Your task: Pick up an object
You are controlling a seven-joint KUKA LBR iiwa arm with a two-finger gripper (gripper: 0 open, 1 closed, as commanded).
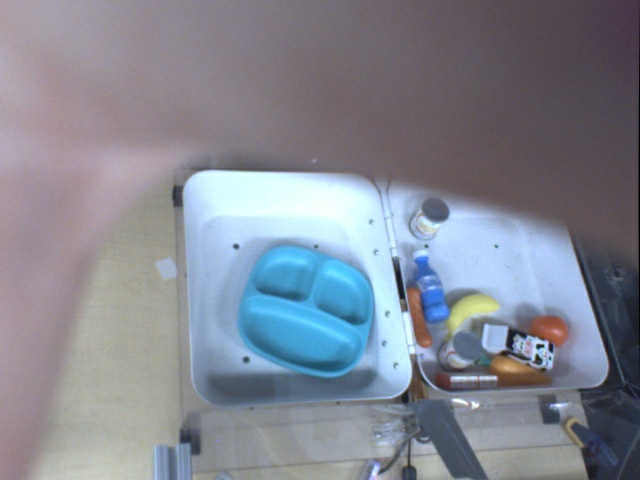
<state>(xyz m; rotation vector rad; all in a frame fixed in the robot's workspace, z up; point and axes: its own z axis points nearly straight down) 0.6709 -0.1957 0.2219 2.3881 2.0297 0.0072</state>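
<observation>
Two shallow white bins sit side by side on the surface. The left bin [200,268] holds a blue divided plate [306,310] lying flat near its middle. The right bin [530,243] holds a cluster of small things: a blue bottle [430,288] beside the dividing wall, a yellow lemon-like piece [472,308], an orange ball [549,329], a black-and-white carton [527,347], and a small jar [431,216] apart at the far corner. A blurred pinkish mass covers the upper view; the hand's state I cannot tell
</observation>
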